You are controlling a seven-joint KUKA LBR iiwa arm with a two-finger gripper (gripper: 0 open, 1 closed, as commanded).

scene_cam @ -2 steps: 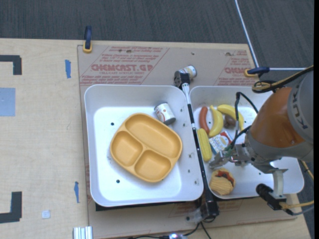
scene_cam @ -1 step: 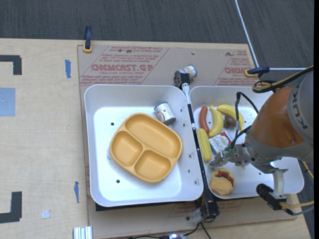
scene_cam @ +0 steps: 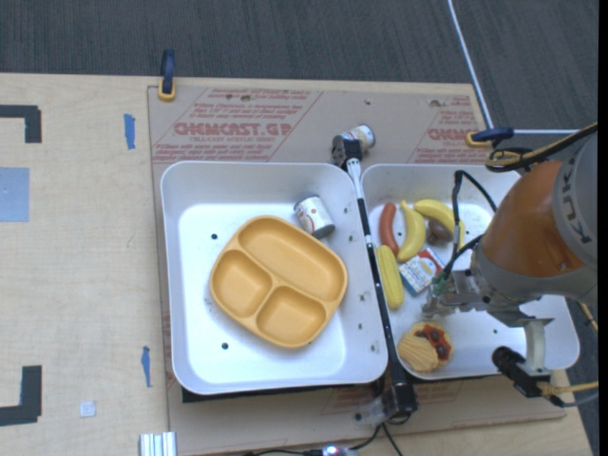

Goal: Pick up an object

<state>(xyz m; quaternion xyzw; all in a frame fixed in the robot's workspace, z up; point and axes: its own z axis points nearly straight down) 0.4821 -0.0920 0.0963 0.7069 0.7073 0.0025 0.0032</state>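
Low over the right bin point(scene_cam: 570, 345), the claw point(scene_cam: 443, 297) sits at the end of the grey arm with its orange band point(scene_cam: 532, 226), which comes in from the right side. Its tip is just right of the corn cob point(scene_cam: 388, 275) and hard by a small blue-and-white packet point(scene_cam: 416, 274). At this slant the metal of the wrist hides the tip, so I cannot tell how wide the claw stands or whether anything is in it; nothing can be seen lifted clear of the bin floor.

Taking the corn cob as the mark: it lies lengthwise along the bin's left wall. Just above and right of it is a red sausage point(scene_cam: 389, 222), and right of that two bananas point(scene_cam: 426, 221) with a small brown thing beside them. Below and right of the cob sits a round pastry with red topping point(scene_cam: 425, 346), just below the claw.

Left of the cob, across the dividing wall, the left bin point(scene_cam: 185, 283) holds a yellow three-part plate point(scene_cam: 277, 280) and a small can point(scene_cam: 313, 217) on its side above that plate. Both bins rest on the pale surface point(scene_cam: 76, 255).

As I judge it, the pick is not yet done: the claw is down among the candidates, nearest the packet and the pastry, and a grasp and lift remain.
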